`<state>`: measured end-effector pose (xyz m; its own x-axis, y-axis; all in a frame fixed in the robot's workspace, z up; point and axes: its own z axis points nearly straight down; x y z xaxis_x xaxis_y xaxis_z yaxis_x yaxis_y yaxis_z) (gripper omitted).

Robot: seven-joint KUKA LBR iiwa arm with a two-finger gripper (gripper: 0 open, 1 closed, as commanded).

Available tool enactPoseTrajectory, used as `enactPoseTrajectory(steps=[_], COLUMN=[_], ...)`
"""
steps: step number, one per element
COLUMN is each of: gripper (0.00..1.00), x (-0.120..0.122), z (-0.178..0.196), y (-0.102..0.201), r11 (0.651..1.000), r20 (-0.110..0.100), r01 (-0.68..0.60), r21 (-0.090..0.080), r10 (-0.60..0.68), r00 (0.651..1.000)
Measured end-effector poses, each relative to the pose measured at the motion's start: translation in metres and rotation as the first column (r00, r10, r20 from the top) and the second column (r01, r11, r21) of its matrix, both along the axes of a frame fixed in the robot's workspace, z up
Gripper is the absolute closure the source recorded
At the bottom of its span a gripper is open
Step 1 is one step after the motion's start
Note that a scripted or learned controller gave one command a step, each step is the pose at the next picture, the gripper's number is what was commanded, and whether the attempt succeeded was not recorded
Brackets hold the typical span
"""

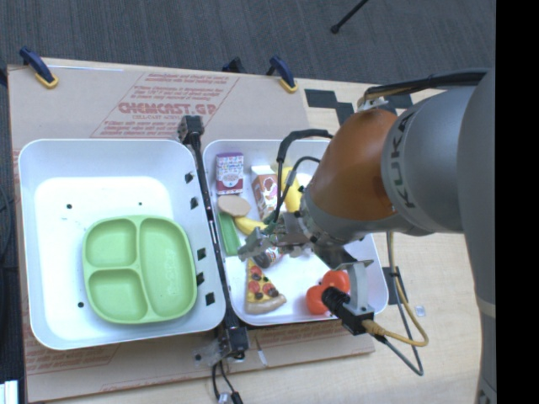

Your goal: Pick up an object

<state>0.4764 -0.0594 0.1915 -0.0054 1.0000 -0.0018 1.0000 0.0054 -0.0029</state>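
Observation:
My gripper point(259, 248) hangs low over the left half of the right bin point(370, 259), at the end of the grey and orange arm that covers the bin's right side. Just below it lies a toy pizza slice point(263, 289). A yellow banana point(248, 224) and a tan bread piece point(234, 204) lie just above it. A red box point(229, 173) and a red-and-white carton point(265, 188) stand at the bin's far end. A red-orange toy point(325, 298) sits near the front edge, and a green strip point(229, 236) lies along the left wall. I see nothing held.
The left bin point(50, 175) holds a light green divided plate point(139, 268). A black clamp bar point(202, 217) runs between the two bins. Cardboard point(168, 108) lies behind the bins, with blue clips at its far edge. Yellow cable loops off the bench at the front right point(404, 337).

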Motion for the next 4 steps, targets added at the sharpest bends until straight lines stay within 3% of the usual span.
enactPoseTrajectory(steps=[1, 2, 3, 4], gripper=[0.00, 1.00, 1.00, 1.00], x=[0.039, 0.036, 0.055, 0.112], z=[-0.083, -0.078, -0.038, 0.005], y=[-0.039, -0.036, -0.098, -0.152], r11=[1.000, 1.000, 1.000, 1.000], r20=[0.012, -0.002, 0.001, 0.005], r01=[0.001, -0.008, 0.002, 0.000], r21=[-0.004, 0.001, 0.002, 0.000], r10=[-0.001, 0.008, -0.002, 0.000], r00=[1.000, 1.000, 1.000, 1.000])
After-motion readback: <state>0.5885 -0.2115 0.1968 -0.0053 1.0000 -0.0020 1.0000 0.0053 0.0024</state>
